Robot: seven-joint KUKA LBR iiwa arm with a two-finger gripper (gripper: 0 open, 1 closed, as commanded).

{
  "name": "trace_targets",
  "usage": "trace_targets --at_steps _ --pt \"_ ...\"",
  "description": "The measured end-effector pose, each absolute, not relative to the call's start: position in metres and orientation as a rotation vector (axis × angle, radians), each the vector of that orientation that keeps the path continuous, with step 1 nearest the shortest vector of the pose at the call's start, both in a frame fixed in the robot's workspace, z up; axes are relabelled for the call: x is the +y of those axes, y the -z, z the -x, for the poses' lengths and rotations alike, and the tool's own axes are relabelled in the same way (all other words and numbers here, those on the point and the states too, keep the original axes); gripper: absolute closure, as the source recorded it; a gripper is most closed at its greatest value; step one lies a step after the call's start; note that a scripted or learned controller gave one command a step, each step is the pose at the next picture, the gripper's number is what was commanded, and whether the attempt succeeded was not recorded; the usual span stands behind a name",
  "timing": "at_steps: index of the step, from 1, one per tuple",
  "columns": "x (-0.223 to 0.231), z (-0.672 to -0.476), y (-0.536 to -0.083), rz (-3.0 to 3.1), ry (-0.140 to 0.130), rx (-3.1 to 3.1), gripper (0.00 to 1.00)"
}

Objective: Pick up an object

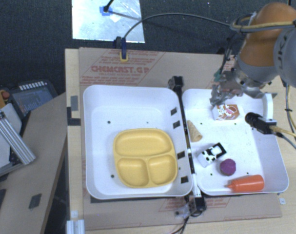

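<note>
Two shallow white bins are sitting side by side on the bench [74, 145]. The left bin [96, 101] is holding one thing: a yellow divided tray [144, 157] with three compartments, lying flat toward the bin's near side. The right bin [274, 152] is holding five things. One small white and red packet [226, 112] is lying toward the far side. One tan cone [194, 130] is lying close to the divider between the bins. One black and white block [211, 154] is sitting near the middle, one purple ball [228, 166] is resting just beside it, and one orange bottle [245, 183] is lying on its side along the near edge. The end effector [221, 97] is hanging over the far part of the right bin, just above and beside the packet; whether it is apart or together, I cannot tell. Nothing is showing between it as held.
</note>
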State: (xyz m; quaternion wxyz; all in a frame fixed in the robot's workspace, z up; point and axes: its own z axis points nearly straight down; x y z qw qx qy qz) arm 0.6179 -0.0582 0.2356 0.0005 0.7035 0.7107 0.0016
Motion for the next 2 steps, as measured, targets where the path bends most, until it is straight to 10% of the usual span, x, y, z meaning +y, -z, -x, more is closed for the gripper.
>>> trace_targets --at_steps 2 --pt "0.044 -0.616 -0.231 -2.211 -0.004 2.233 1.00"
